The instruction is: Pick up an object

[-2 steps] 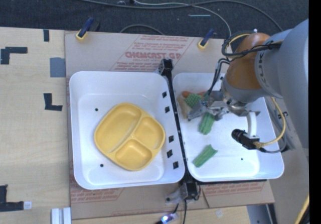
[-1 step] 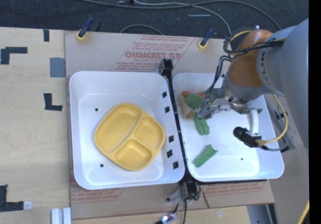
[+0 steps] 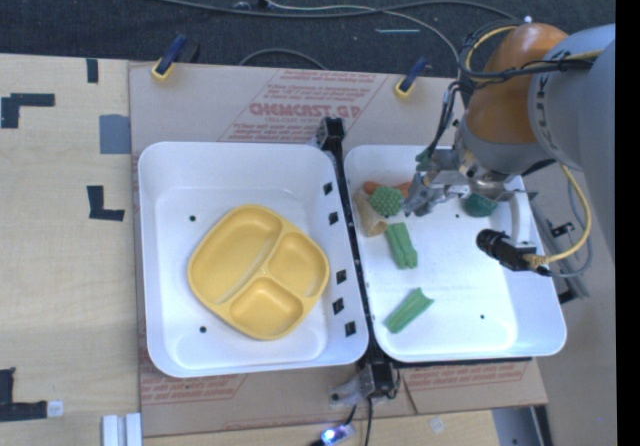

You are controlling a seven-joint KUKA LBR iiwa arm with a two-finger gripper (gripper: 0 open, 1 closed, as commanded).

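The right bin (image 3: 520,319) holds several small objects. A green ridged block (image 3: 401,245) lies near its middle, and a second green piece (image 3: 408,310) lies nearer the front. At the bin's far left sit a green knobbly piece (image 3: 386,201), an orange piece (image 3: 372,188) behind it and a pale tan piece (image 3: 372,224). A teal item (image 3: 479,203) shows under the wrist. My gripper (image 3: 424,195) hangs low over the far part of this bin, just right of the green knobbly piece. I see nothing held in it.
The left bin (image 3: 165,234) holds a yellow divided plate (image 3: 259,270). A black divider with clips (image 3: 345,234) runs between the bins. The arm's orange band (image 3: 510,69) and a black cable loop (image 3: 505,249) hang over the right bin's far right.
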